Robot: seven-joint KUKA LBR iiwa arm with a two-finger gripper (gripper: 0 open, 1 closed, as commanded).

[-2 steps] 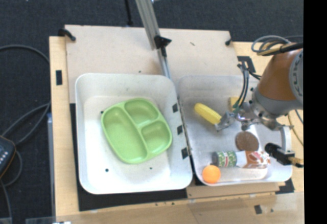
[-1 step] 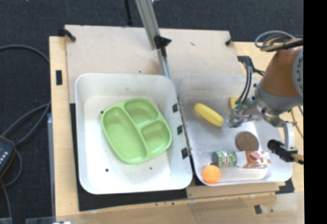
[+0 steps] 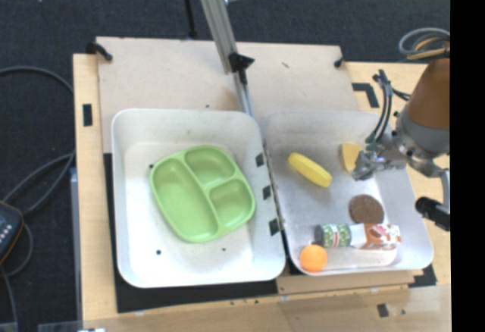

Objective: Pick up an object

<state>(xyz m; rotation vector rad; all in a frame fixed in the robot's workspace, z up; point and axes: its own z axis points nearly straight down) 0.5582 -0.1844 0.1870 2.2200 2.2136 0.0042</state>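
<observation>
The right bin (image 3: 303, 129) holds a yellow banana-like piece (image 3: 309, 170), a yellow wedge (image 3: 349, 156), a brown disc (image 3: 366, 208), a small bottle with a green and red label (image 3: 358, 235) and an orange ball (image 3: 313, 258). My gripper (image 3: 369, 164) hangs at the bin's right side, just right of the yellow wedge and above the brown disc. Nothing shows between its tips. The arm's orange band (image 3: 433, 95) rises behind it at the right edge.
The left bin (image 3: 129, 133) carries a green divided plate (image 3: 202, 192). A slanted metal rail (image 3: 216, 8) runs from the top down to the gap between the bins. Cables (image 3: 383, 99) trail by the wrist.
</observation>
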